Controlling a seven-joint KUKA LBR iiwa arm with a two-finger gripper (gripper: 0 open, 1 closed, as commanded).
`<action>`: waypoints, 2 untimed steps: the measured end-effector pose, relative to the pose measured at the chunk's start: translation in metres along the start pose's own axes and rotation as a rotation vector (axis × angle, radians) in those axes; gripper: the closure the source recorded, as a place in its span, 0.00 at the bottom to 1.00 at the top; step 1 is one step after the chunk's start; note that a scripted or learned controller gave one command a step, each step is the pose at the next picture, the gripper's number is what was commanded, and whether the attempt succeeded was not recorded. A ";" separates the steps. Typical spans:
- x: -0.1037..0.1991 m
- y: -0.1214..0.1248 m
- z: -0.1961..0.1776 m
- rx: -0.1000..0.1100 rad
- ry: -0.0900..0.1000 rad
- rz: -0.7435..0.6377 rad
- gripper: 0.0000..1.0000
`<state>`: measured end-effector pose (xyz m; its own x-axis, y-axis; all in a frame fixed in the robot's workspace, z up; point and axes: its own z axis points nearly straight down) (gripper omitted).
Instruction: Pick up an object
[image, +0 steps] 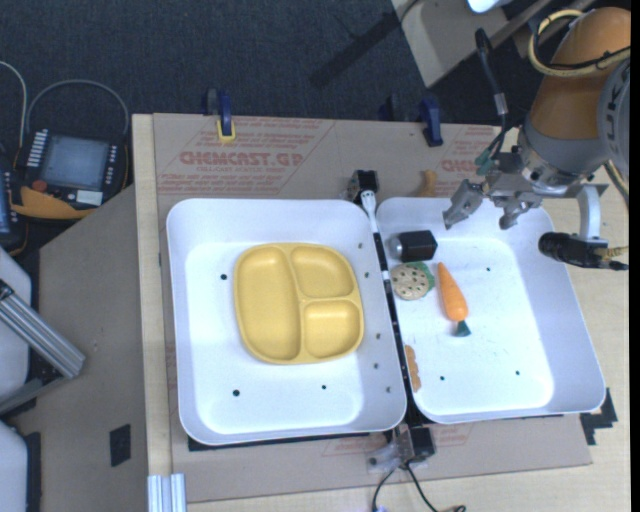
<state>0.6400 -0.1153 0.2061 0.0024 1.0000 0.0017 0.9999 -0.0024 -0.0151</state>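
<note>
At upper right we log the two-finger gripper (489, 205), fingers spread and empty, poised over the right white bin (540, 330) for its orange plastic carrot (452, 291).

Only readable thing here is the red print on the brown protective sheet (300, 150) covering the bench board under the bins. Behind the left bin (190, 300) it looks like "CHEMCAST GP", with a line of smaller red print above it that's way too tiny to make out. The same print starts again behind the right bin (560, 330) but gets cut off.
</note>
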 end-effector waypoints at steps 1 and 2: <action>0.000 0.003 -0.008 -0.014 -0.002 -0.003 0.00; 0.003 -0.002 0.055 -0.007 0.000 -0.002 0.00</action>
<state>0.6369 -0.1124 0.1512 0.0002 1.0000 0.0015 1.0000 -0.0002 -0.0084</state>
